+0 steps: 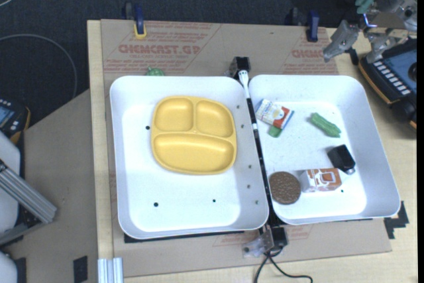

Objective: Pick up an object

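Camera view, near to far. Right bin point(381, 172), near edge: brown disc point(285, 187) touching a small carton point(322, 179), carton lying lengthwise left to right. Next: black block point(342, 158), tilted. Further: green piece point(325, 123), long axis slanting from upper left to lower right; red and white packet point(273, 114). Left bin point(126, 162) is holding a yellow divided plate point(194, 134). Gripper point(339, 40) is hovering beyond the far rim; finger state cannot be told. Green piece is lying nearest it, likeliest pick.

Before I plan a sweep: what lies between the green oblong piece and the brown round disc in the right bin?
In the camera view, the small black block sits just right of the line from green oblong piece to brown round disc; otherwise bare white bin floor.
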Controlling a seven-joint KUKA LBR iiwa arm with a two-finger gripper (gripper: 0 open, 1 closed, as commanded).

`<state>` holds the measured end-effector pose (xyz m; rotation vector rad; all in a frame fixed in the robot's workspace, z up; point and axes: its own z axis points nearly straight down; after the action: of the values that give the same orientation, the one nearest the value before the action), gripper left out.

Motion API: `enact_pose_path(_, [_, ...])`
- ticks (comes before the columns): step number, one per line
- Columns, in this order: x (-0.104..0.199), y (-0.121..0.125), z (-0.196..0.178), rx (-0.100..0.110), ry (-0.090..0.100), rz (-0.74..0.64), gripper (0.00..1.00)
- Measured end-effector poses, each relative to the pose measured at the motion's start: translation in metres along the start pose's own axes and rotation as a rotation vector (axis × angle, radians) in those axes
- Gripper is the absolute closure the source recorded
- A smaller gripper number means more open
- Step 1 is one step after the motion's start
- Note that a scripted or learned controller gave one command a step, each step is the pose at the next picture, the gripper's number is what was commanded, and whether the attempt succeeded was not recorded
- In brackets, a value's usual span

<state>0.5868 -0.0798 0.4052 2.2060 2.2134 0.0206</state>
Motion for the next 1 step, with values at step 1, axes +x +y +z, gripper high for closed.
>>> enact_pose_path(1, [-0.0318,-0.0392,-0.1420,0.000,-0.003,0.007,0.00])
